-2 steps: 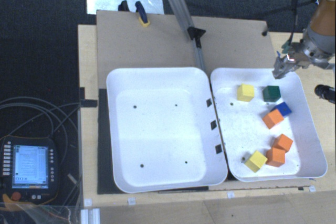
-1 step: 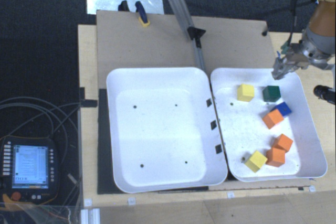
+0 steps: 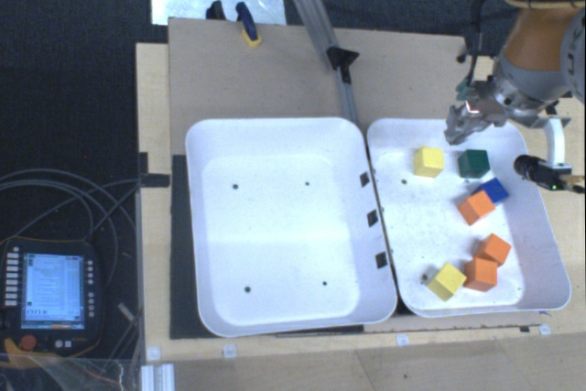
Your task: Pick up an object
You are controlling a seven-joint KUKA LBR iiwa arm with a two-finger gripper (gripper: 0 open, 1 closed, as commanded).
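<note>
Far left of the frame: a control pendant with a lit screen, cables looping above it. Centre-left: left bin, white and shallow, nothing but small dark dots on its floor. Centre-right: right bin, edge to edge with its neighbour, holding all the blocks. Upper part of that bin: yellow cube, then green cube just beside it to the right. Further down and right: orange cube touching a blue cube. Lower right: second yellow cube, close against two more orange blocks packed together. Upper right of the frame: claw hanging over the bin's top edge, just above the green cube and near the yellow one; too blurred and too small to tell whether apart or together, nothing visibly clamped. Nothing lifted yet.

Likely handling: small, rigid, light blocks, probably wood or foam, flat-sided, not fragile. Best hold: across two opposite flat faces, squarely, never corner to corner. Easiest targets: upper yellow or green cube, each with free sides; clustered lower blocks riskier, neighbours liable to be nudged or jam a finger.
</note>
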